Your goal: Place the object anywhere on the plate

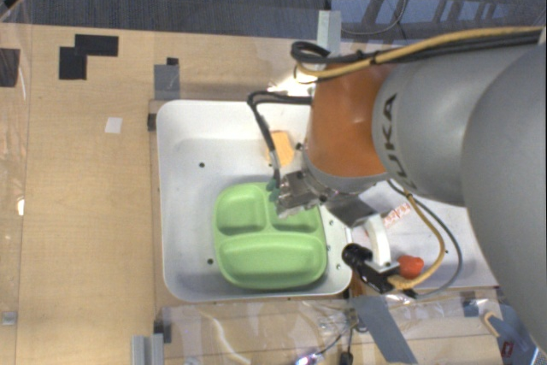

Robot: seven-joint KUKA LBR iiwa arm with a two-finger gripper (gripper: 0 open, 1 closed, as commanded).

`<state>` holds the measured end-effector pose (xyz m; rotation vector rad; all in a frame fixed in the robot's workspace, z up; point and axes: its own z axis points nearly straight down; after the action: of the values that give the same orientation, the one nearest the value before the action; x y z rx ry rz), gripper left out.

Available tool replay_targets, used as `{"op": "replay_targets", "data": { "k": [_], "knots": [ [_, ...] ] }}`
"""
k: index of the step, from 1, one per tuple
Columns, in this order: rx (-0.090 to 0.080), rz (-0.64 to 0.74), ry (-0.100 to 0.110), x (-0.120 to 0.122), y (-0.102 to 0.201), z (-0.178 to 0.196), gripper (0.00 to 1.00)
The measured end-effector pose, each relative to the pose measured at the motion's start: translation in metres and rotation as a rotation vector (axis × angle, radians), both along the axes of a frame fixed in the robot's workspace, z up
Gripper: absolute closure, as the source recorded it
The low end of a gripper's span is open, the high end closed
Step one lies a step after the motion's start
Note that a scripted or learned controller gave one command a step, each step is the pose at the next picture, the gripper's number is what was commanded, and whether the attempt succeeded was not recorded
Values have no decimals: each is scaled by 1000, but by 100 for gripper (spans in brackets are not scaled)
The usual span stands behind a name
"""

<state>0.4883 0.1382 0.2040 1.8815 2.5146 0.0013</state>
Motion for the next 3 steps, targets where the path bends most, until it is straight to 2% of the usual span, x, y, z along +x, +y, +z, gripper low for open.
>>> {"op": "replay_targets", "data": {
  "k": [1, 2, 3],
  "knots": [
    [0, 114, 2, 64, 29, -32, 100],
    [0, 339, 1, 0, 32, -22, 100],
    [-1, 501, -2, 78, 49, 3, 100]
  ]
}}
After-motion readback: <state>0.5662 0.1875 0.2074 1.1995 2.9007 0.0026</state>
